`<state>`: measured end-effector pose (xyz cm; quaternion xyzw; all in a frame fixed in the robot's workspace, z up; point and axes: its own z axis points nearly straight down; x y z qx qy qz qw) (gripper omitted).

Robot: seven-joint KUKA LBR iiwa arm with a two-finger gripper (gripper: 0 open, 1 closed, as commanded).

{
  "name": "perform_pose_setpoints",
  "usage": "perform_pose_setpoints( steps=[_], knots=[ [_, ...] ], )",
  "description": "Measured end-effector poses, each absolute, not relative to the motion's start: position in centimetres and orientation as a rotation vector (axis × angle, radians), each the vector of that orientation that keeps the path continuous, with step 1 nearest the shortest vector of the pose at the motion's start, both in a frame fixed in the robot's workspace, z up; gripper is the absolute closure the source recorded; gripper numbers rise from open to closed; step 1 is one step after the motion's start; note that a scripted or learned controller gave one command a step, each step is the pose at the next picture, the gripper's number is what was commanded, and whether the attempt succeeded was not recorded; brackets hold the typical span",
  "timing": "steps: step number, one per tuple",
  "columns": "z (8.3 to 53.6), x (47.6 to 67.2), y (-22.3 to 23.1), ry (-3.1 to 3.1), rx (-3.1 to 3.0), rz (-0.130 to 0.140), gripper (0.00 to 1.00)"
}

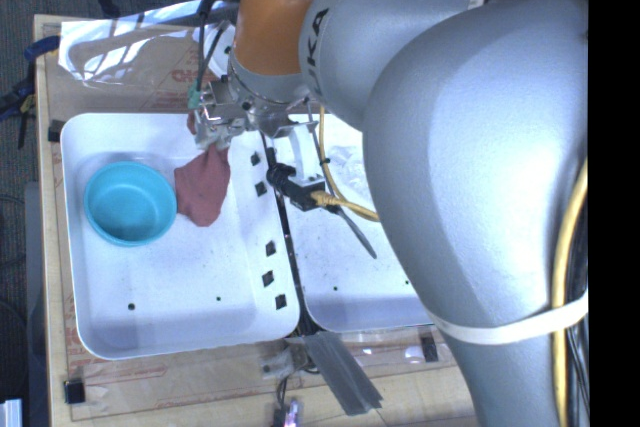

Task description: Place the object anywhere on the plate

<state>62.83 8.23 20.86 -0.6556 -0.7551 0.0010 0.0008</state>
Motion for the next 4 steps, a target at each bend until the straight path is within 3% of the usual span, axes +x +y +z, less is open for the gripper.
perform_pose_setpoints(
  steps=[1, 2, 3, 4],
  knots=[
    [20.0, 63.0, 13.0, -2.346, -2.088, 0.003, 1.00],
    [18.8, 59.0, 17.8, -2.354, -2.077, 0.009, 1.00],
    [20.3, 63.7, 18.8, -2.447, -1.969, 0.002, 1.00],
    [20.3, 63.7, 18.8, -2.447, -1.968, 0.003, 0.00]
  ],
)
